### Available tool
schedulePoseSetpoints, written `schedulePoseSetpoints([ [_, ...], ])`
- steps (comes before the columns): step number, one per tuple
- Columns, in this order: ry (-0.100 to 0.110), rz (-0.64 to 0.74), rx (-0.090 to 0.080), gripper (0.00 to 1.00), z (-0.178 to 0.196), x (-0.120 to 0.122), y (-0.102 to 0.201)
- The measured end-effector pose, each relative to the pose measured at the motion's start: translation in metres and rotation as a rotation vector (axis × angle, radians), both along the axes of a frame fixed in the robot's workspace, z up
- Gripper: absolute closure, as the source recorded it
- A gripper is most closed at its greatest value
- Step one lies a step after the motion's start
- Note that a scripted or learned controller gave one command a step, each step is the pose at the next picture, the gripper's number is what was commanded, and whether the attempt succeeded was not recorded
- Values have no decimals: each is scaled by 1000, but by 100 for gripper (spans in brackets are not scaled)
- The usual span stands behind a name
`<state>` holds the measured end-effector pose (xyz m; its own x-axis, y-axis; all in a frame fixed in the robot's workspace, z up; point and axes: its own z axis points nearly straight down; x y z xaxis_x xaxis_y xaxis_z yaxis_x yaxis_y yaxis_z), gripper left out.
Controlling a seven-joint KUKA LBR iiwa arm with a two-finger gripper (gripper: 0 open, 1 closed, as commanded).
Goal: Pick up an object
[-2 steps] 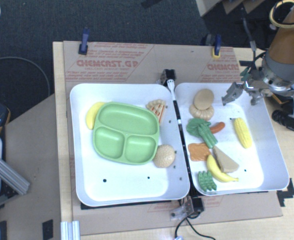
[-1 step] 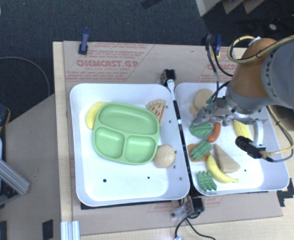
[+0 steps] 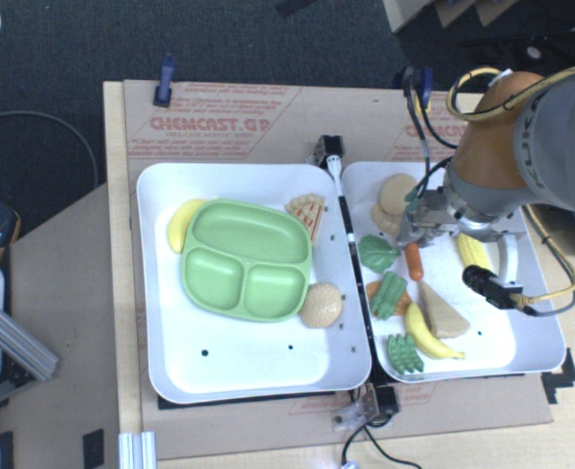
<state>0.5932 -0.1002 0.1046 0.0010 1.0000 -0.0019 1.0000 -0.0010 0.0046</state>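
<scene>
The arm [image 3: 522, 135] comes in from the right and bends down over the right bin [image 3: 532, 345], its gripper [image 3: 417, 225] low near the bin's upper left part. From here I can't make out the fingertips well enough to say how they stand, or whether anything sits between them.

Right around the gripper lies a crowd of toy food. A tan round piece [image 3: 397, 195] sits just above and left of it, seemingly touching or nearly so. A small orange carrot [image 3: 414, 261] lies just below it, with a green leafy piece [image 3: 376, 253] beside the carrot on the left. Further down are a green vegetable [image 3: 388, 293], a banana [image 3: 426, 333], a tan wedge [image 3: 446, 316] and another green bit [image 3: 403, 354] at the bottom. A yellow corn cob [image 3: 473, 252] lies to the gripper's right.

The left bin [image 3: 170, 360] holds a green divided tray [image 3: 246, 259], a second banana [image 3: 181, 222] tucked at its left edge, a waffle-like piece [image 3: 307, 211] at its upper right and a bread roll [image 3: 321, 304] at its lower right.
</scene>
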Motion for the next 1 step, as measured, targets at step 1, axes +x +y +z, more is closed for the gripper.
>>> schedulePoseSetpoints([
  [1, 3, 7, 6, 100, 85, -60, 65],
])
